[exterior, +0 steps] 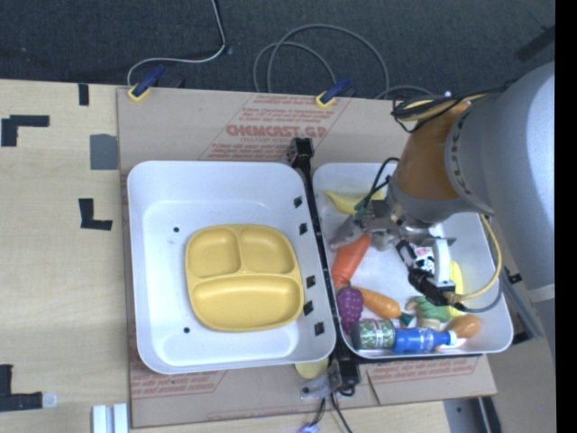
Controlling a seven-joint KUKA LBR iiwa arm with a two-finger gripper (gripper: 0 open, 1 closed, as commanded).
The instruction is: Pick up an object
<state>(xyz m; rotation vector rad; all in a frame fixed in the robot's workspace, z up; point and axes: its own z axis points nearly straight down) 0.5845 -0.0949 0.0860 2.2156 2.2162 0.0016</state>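
The arm reaches into the right bin with its pincer low near the bin's left wall, just above the upper end of a toy carrot that lies slanted toward the divider. Grey fingers show beside the carrot's top, but whether they stand apart or together I cannot tell, and nothing is visibly caught between them.

The left bin holds a yellow divided plate and plays no part in this. The pickable things crowd the right bin: a banana near the upper left corner, purple grapes below the carrot, a smaller orange carrot beside the grapes, and along the bottom wall a green can end to end with a blue bottle.

The carrot looks like the likely target. To take it well, the fingers should straddle its width, not its length, and come down around the thick upper half where there is most to hold. The tapered, smooth body will probably squirt out if pinched near the tip. The bin wall and divider sit close on the left, so a finger could catch there; a descent kept slightly toward the bin's middle seems safer. Lift straight up to avoid dragging the grapes
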